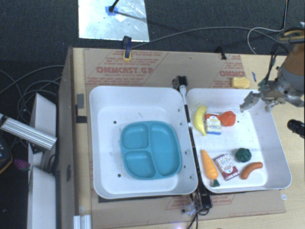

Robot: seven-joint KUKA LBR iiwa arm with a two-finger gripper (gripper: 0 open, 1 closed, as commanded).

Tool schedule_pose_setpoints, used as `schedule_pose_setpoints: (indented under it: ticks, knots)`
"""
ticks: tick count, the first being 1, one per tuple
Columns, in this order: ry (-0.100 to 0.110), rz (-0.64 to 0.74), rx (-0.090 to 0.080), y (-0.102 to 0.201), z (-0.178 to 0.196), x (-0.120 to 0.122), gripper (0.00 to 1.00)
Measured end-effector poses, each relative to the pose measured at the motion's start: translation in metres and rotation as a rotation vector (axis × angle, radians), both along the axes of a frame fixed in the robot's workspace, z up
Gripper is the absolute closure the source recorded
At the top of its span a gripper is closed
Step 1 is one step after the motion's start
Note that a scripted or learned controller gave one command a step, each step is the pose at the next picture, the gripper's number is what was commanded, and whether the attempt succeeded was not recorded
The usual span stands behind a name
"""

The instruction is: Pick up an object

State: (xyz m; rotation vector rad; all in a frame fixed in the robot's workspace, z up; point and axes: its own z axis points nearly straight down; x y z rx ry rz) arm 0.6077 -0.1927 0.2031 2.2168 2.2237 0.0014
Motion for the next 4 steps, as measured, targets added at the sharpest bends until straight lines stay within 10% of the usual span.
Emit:
schedule_pose_setpoints:
  ticks: [1,2,3,4]
  knots:
    - [0.001,-0.001,0.001,0.058,-0.119,-0.054,0.00]
    - [-0.002,0.002,-0.001,0.021,-0.113,0.050,0.00]
    - [0.001,-0.001,0.001,0.053,-0.119,0.006,0.00]
    - [-0.002,0.000,0.000,0.053,-0.108,0.007,1.00]
